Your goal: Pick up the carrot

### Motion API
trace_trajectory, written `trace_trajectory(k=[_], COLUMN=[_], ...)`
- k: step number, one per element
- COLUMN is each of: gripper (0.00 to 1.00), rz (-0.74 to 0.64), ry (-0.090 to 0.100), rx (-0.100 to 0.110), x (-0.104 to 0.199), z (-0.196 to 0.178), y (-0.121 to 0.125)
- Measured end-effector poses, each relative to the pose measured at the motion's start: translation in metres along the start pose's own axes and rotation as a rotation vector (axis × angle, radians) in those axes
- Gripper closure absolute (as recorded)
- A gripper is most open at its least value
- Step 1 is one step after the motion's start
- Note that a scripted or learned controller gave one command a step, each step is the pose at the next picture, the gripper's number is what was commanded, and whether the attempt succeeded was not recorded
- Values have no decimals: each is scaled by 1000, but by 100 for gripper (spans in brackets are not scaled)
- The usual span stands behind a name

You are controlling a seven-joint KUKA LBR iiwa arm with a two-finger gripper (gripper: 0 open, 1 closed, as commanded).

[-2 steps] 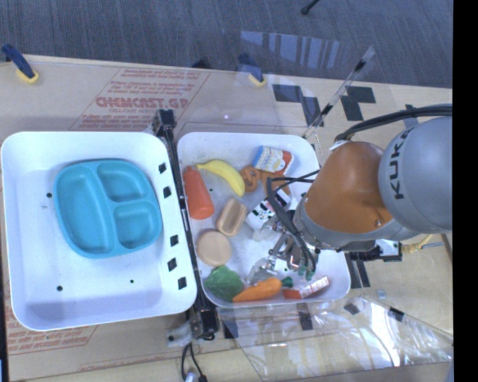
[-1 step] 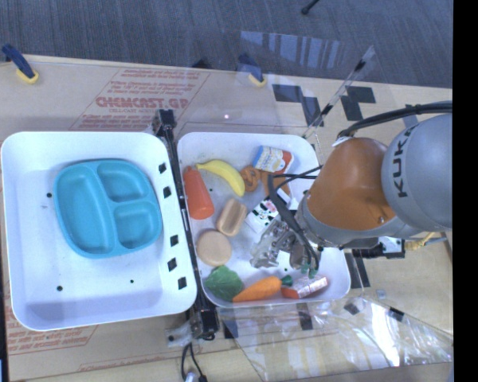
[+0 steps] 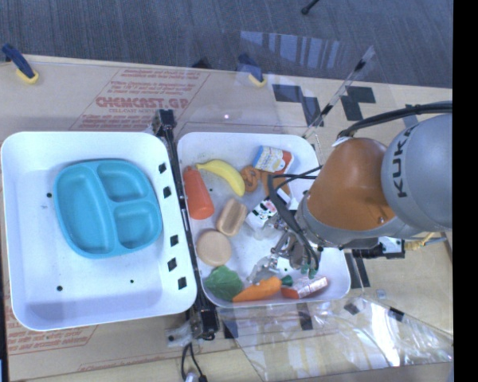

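The carrot (image 3: 257, 291), orange with a green leafy top (image 3: 223, 281), lies along the near wall of the right bin (image 3: 247, 141). My gripper (image 3: 277, 264) hangs just above and slightly right of the carrot's thick end, under the grey and orange wrist (image 3: 346, 193). Nothing visibly rides in it. The wrist hides the bin's right side.
Around the carrot lie a round tan bun (image 3: 214, 247), a tan loaf (image 3: 231, 216), a red-orange pepper (image 3: 197, 193), a banana (image 3: 223, 173), a snack packet (image 3: 271, 159) and a red-and-white tube (image 3: 307, 287). The left bin (image 3: 32, 293) holds a blue divided plate (image 3: 107, 207).
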State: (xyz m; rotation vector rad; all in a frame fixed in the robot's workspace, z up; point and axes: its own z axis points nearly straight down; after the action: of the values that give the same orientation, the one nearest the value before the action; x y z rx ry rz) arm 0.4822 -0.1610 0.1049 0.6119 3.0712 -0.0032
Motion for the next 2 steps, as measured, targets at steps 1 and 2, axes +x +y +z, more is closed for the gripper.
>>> trace_trajectory(k=[1,2], gripper=[0,0], rz=[11,179], ry=[8,-3], rx=[2,3], x=[-77,-129], z=[-1,-119], y=[6,-3])
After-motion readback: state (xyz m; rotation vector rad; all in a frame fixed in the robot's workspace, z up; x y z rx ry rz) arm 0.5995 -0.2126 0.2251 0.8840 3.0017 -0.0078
